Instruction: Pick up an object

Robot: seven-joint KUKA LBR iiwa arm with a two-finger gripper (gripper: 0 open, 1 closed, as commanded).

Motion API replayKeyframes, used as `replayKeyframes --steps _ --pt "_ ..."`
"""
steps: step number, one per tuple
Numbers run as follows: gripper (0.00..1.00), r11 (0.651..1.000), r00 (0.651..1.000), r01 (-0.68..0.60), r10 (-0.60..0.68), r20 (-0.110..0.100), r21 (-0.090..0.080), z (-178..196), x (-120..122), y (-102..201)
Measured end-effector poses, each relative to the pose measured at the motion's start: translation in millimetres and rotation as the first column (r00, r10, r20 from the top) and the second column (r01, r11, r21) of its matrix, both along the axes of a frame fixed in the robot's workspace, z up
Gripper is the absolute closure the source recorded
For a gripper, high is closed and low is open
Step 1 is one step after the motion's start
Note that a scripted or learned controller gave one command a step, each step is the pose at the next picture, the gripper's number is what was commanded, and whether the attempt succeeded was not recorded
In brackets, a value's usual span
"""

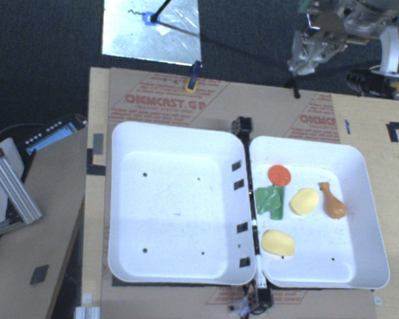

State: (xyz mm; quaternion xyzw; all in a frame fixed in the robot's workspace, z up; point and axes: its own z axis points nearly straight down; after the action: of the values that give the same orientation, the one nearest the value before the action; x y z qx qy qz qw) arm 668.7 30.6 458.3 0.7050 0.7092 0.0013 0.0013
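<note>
The arm hangs high at the top right of the view, its gripper pointing down and angled leftward, grasping nothing.

Both bins look like smooth moulded plastic: the left bin and the right bin are white with a soft sheen. The surface beneath them looks like brown cardboard or protective paper, matt, printed with red lettering. Behind it lies a metal plate, dull silver with a brushed, slightly reflective finish. The toy foods in the right bin seem plastic and smooth: an orange-red disc, a green piece, two pale yellow lumps and a brown drumstick. The end effector appears to be pale bare metal.
</note>
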Motion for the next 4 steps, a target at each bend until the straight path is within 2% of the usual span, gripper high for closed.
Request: replayKeyframes --steps 1,2,3,4 --pt "1.0 1.0 1.0 0.0 0.0 0.0 0.0 9.5 -0.1 18.0" --pt "1.0 1.0 1.0 0.009 -0.009 -0.003 -0.002 -20.4 -0.3 -37.4" --pt "1.0 1.0 1.0 0.003 -0.003 0.0 0.0 -4.2 0.0 -35.8" --pt "1.0 1.0 1.0 0.007 -0.007 -0.003 -0.002 -35.1 -0.3 -73.5"
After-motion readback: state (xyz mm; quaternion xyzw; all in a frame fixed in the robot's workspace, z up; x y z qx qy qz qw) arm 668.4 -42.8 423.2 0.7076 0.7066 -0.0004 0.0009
